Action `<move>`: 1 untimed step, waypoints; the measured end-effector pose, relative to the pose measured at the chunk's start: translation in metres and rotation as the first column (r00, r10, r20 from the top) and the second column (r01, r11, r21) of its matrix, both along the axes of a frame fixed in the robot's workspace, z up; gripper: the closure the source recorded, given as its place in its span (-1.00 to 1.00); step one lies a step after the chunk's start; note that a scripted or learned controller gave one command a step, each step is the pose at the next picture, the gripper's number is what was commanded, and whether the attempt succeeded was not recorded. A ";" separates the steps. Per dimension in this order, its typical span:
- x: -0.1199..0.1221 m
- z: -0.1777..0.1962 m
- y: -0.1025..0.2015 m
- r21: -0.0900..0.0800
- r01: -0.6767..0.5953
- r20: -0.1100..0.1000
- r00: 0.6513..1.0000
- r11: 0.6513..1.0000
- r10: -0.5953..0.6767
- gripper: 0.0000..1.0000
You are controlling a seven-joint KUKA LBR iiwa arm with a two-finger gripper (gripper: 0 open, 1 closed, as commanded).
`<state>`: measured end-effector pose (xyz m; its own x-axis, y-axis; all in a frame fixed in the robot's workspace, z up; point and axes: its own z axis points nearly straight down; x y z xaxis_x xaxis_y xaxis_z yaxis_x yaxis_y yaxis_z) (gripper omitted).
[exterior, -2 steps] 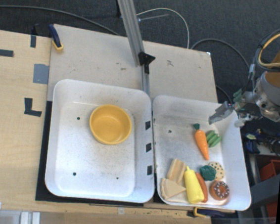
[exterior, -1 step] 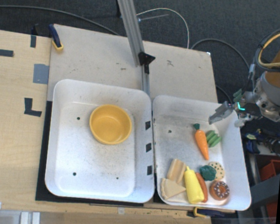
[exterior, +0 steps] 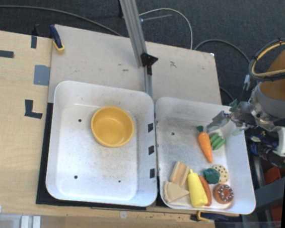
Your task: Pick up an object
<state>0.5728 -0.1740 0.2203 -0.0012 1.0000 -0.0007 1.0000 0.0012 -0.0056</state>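
The right bin (exterior: 179, 121) holds several toy foods. An orange carrot (exterior: 206, 145) lies in its upper right part, with a green piece (exterior: 217, 141) beside it. Along the bin's front edge sit a tan bread piece (exterior: 179, 173), a yellow bottle-shaped piece (exterior: 197, 188), a dark green piece (exterior: 211, 175), a speckled cookie (exterior: 220, 170) and a chocolate doughnut (exterior: 223, 194). My gripper (exterior: 217, 123) hangs over the bin's upper right area, just above and right of the carrot's top. Nothing shows between its fingers.
A yellow bowl (exterior: 112, 126) sits in the left bin (exterior: 67, 153). A slanted metal pole (exterior: 135, 23) rises from the bench behind the bins. Cables loop across the dark floor at the back. The arm's body (exterior: 277, 79) stands at the right.
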 end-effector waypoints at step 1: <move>-0.002 -0.065 -0.001 0.001 0.000 -0.003 1.000 1.000 0.000 -1.00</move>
